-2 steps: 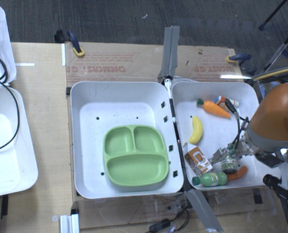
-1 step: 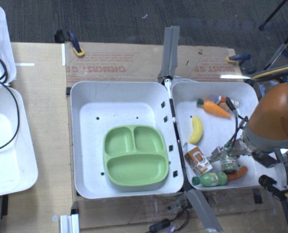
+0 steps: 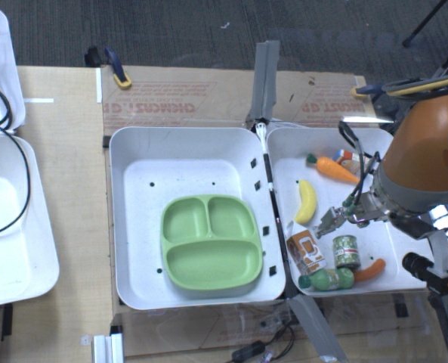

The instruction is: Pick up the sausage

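Approach step. Hand (image 3: 331,221) hangs open, empty, over right bin (image 3: 284,172); sausage (image 3: 369,270) lies nearer front edge. Next: shift there, descend, grip.

Mirrored red "CHEMCZ" lettering on the cardboard sheet (image 3: 208,97).

I'm looking at a robotics lab bench: left of my gripper (image 3: 331,221), two white bins (image 3: 125,203) on taped cardboard (image 3: 186,97), loose cables (image 3: 4,112), dark carpet (image 3: 171,13) beyond.
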Tool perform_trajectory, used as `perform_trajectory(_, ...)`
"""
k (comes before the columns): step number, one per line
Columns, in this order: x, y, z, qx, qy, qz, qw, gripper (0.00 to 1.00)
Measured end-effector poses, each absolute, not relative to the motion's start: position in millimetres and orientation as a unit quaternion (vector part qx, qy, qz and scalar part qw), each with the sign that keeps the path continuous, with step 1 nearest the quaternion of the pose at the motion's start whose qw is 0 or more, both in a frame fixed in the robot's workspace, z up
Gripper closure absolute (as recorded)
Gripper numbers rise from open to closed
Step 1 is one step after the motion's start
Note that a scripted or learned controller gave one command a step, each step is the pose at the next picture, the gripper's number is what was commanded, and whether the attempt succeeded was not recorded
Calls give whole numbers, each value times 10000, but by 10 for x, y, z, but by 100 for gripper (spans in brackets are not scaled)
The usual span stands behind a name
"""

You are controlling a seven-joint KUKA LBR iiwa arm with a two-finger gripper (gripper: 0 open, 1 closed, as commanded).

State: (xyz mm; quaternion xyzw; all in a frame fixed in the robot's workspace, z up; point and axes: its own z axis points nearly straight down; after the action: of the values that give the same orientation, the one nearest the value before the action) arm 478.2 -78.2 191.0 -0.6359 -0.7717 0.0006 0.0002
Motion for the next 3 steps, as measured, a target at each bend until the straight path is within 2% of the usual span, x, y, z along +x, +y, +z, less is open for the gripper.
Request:
perform_trajectory(1,4777,-1286,1950,-6321,-7749,9,-3,0)
perform_trajectory(2,4911,-1286,2727,-6827,-7307,14,1,0)
perform_trajectory(3,4769,-1866,1710,-6851,-7284,14,12,0)
